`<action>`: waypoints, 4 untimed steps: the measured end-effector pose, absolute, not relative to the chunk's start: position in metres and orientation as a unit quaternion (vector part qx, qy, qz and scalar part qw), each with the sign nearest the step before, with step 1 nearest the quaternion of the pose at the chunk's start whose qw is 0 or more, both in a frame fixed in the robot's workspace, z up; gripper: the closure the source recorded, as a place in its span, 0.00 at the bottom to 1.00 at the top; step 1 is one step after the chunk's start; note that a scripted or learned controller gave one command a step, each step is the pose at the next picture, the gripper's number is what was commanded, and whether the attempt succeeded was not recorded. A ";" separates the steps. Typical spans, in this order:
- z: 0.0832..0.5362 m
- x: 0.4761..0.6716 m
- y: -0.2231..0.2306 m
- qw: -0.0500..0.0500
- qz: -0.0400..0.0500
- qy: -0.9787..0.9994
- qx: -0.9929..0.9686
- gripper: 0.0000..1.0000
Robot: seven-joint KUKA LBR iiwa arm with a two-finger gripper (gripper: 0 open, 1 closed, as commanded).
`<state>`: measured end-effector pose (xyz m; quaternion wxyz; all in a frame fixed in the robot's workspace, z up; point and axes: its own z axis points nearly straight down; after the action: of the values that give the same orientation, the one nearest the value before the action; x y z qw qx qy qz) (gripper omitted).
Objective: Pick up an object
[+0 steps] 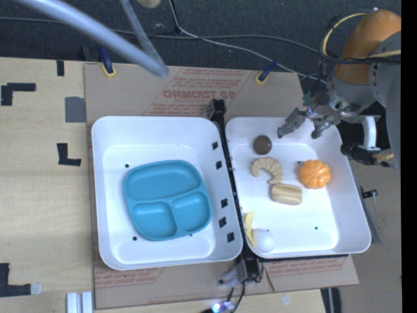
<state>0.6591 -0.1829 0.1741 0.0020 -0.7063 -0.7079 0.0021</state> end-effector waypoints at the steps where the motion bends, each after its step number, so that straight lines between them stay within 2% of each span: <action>1: 0.110 0.653 -0.183 0.003 0.003 -0.708 -0.706 0.00; 2: 0.125 0.655 -0.183 0.001 0.002 -0.708 -0.706 1.00; 4: 0.237 0.666 -0.174 -0.002 -0.001 -0.708 -0.706 1.00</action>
<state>0.6656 -0.1741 0.2368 -0.0021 -0.7061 -0.7081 -0.0012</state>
